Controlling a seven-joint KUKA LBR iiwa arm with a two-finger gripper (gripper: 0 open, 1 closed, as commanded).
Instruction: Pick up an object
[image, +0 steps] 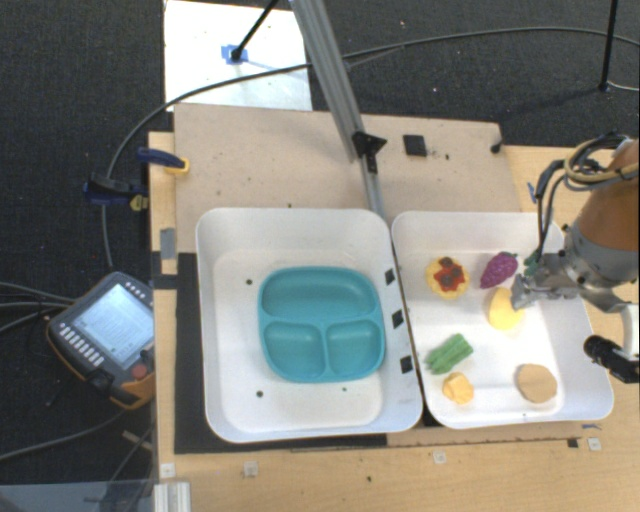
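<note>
The arm (608, 225) comes in from the right edge of the scene, its tan and grey wrist section bulky above the right bin (575, 405), with looped cables riding on its far side. From that wrist it bends down and to the left, so that the gripper (522, 296) hangs low over the middle of the right bin. The gripper sits directly at the right, far edge of a pale yellow lemon-shaped object (505, 313), touching or nearly touching it; whether the claw is spread or closed, and whether it has any hold on the yellow piece, cannot be told from this angle, since the dark tool body hides the tips. Just to the left and slightly farther lies a purple grape-like cluster (498, 268), and left of that a round yellow item with a red top (447, 277). Nearer in the same bin are a green vegetable piece (449, 352), a small orange-yellow lump (458, 387) just near of it, and a round tan disc (536, 382) toward the right near corner. The left bin (230, 400) holds a teal divided tray (322, 322) with three compartments. A handheld control pendant (105, 335) rests well off to the left of the bench.
</note>
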